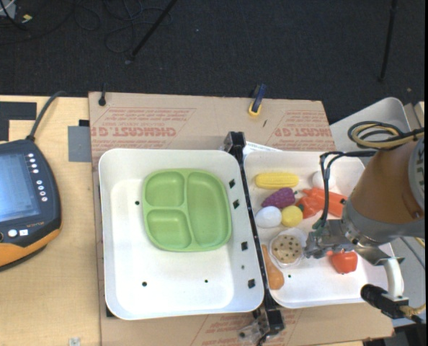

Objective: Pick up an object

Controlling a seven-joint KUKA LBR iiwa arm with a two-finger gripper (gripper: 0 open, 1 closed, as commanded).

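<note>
While I watch from the feed, my arm (387,189) reaches into the right bin (308,298), with the gripper (321,242) low among the toy food near the bin's middle. I cannot tell how it is set or whether it has anything. A red piece (344,262) lies just beside it toward the front edge, a cookie (287,248) just to its left, and corn (275,180) near the back edge. The left bin (120,265) carries a green plate (186,209). I judge this the reaching step; next calls for a firm close and a straight lift.
</note>
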